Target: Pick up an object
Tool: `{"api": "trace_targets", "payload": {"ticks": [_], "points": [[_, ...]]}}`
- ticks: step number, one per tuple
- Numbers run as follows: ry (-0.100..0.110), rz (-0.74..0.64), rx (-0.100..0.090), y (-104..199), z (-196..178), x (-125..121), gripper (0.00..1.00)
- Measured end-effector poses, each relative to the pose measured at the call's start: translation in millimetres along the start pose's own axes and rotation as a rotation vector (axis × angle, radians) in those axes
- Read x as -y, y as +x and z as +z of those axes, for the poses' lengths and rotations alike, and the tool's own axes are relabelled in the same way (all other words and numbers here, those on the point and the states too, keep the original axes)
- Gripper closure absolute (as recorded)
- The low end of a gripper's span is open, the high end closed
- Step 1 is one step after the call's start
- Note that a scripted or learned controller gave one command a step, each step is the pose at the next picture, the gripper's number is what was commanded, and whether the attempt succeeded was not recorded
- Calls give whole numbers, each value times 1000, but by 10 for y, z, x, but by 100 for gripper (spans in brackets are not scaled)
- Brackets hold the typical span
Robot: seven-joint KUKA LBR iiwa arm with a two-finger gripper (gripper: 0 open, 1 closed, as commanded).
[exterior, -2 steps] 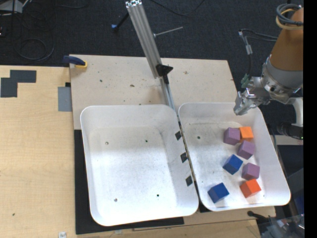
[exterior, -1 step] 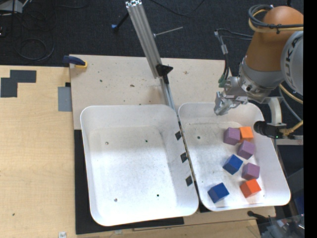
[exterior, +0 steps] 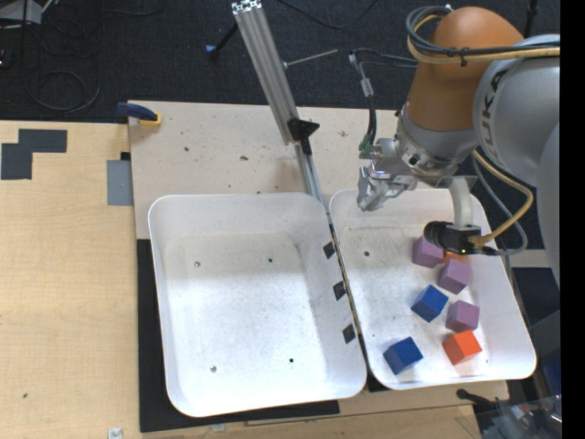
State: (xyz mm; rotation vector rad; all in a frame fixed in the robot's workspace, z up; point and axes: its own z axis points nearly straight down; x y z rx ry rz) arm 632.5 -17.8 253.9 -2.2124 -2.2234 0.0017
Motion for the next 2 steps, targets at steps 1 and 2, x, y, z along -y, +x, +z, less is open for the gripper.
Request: {"api": "trace_targets", "payload": {"ticks": [1,2], "points": [[-3,0,1,510,-40,-54,100],[-3,0,1,1028,-56,-74,100]]}}
